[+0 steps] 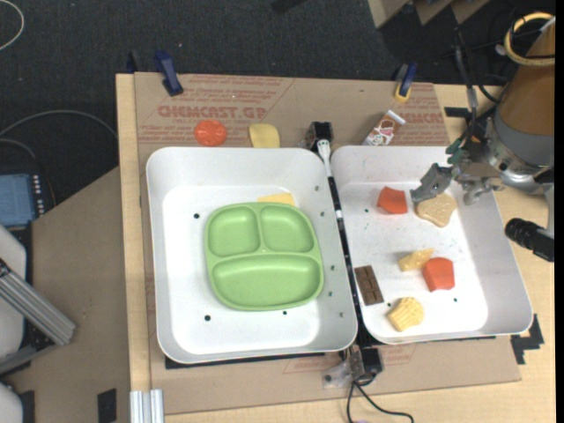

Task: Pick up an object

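I have the gripper [438, 190] low over the right bin [493, 320], near its far edge, right above a tan cookie-shaped piece [437, 211]. From this slanted view I cannot tell how the jaws stand, nor whether the piece is between them or just under them, so I treat it as not yet held. The piece lies just beside an orange-red block [392, 201], toward the bin's far edge. To do this well, I want the grasp centred on the tan piece, with the approach kept on the side away from the block so the block isn't nudged, then a straight, slow lift and a check that the piece rises with it. A red block [439, 273] and a yellow waffle piece [405, 313] sit nearer the front edge, well apart.
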